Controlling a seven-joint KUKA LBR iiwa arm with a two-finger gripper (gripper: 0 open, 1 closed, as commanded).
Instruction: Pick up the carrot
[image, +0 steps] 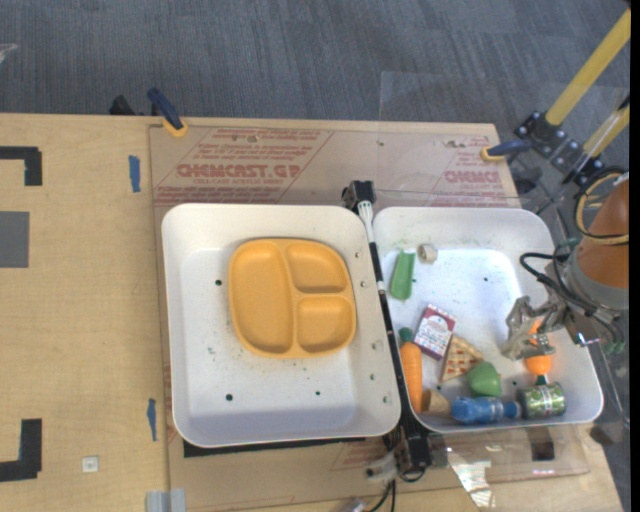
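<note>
A: Gripper status?

B: The metal two-finger gripper (527, 330) sits low over the right-hand shallow white bin (470, 232), near its right wall. I cannot tell its grasp state; the tip is a cluster of grey metal with a small orange piece (540, 364) just below it, and I cannot tell what that piece is. The grey arm with the orange band (603, 245) enters from the right.

A: Nearest items?

B: Just below the gripper, a green and silver can lying on its side (544, 401). To its left, a blue plastic bottle lying flat (485, 409), and above that a rounded green plastic fruit (485, 379).

A: The carrot?

B: The long orange carrot (412, 374) lies along the left wall of the same bin, roughly upright in the picture, well apart from the gripper. Nothing is gripping it.

A: What sits between?

B: A tan waffle-patterned wedge (460, 357) and a small red and white carton (434, 331). Further up, a green oblong block (402, 275) near the left wall.

A: Left side?

B: The left-hand shallow white bin (190, 330) holds a yellow-orange three-compartment plastic plate (292, 297).
</note>
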